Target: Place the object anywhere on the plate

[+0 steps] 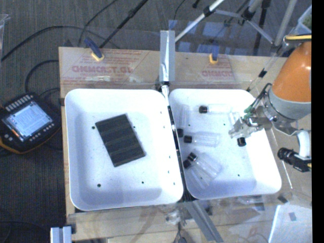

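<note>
Reaching in over the right bin [263,178], the end effector [242,131] hangs above clear black-capped vials [202,168]; whether it is open or closed cannot be told. The dark plate [120,139] lies in the left bin [81,186].

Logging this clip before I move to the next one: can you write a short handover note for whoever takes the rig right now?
End effector: low over the right bin, at a clear bottle; grip unclear.
Things: dark plate lies flat in the left bin. Several clear, black-capped bottles lie in the right bin.
Done: nothing on the plate yet.
Left: secure one bottle, carry it across, set it on the plate.
</note>
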Available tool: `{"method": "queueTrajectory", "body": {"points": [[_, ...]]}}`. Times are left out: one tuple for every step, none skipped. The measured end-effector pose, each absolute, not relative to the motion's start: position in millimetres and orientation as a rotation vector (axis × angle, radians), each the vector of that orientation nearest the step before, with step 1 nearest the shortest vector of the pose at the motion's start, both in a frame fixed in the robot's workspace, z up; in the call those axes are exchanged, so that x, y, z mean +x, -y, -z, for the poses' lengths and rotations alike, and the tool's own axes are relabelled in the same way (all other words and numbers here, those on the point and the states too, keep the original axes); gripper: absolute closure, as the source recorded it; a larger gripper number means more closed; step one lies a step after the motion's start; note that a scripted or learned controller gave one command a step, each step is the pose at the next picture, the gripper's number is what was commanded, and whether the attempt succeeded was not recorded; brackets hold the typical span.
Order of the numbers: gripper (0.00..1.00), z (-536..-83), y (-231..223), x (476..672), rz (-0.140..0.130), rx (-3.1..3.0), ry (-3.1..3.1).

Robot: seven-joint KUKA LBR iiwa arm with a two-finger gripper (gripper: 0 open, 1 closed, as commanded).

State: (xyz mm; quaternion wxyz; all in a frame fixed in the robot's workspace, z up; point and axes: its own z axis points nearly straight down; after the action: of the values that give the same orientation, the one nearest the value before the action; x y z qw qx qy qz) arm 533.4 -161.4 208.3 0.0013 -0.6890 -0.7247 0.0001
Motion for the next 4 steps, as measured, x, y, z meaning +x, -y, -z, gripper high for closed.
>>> {"method": "queueTrajectory", "body": {"points": [[1.00,-238.2,97.8,537.7,-0.003,-2.120,2.315],[1.00,-206.3,23.4,568.5,-0.005,-1.952,2.457],[1.00,-222.4,-72.9,521.2,-0.005,-1.813,2.561],[1.00,-290.3,-145.4,513.4,-0.005,-1.756,2.604]]}}
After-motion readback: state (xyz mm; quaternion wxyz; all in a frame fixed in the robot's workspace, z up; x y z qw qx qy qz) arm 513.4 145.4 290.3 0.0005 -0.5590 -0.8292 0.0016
